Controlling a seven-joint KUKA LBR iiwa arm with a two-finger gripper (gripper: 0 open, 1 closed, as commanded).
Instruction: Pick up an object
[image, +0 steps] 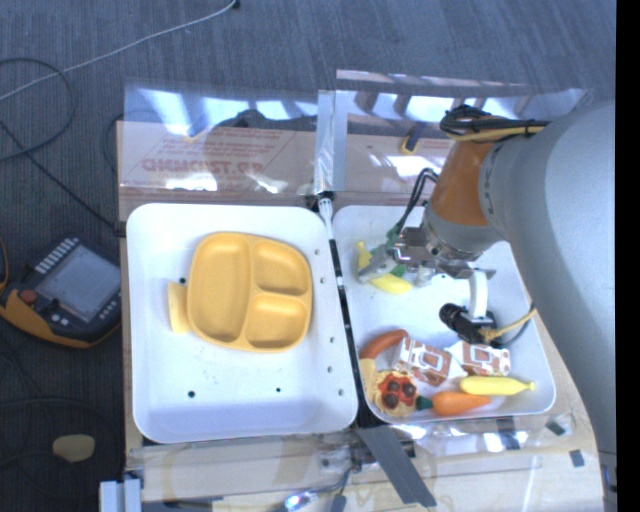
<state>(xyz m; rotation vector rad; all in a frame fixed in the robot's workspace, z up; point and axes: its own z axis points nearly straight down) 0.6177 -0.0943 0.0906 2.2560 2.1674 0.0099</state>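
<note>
The gripper (392, 262) is low in the far-left part of the right bin (535, 330), and whether its jaws are parted or closed cannot be told from this slant. A yellow toy food piece (391, 285) lies just beneath and touching it, long axis running left to right. The other toy foods (440, 375) crowd the near end.

The bulky, smooth grey robot arm (570, 190) wore an orange band (462, 190) above its wrist (black cables (415, 205) trailed alongside).
</note>
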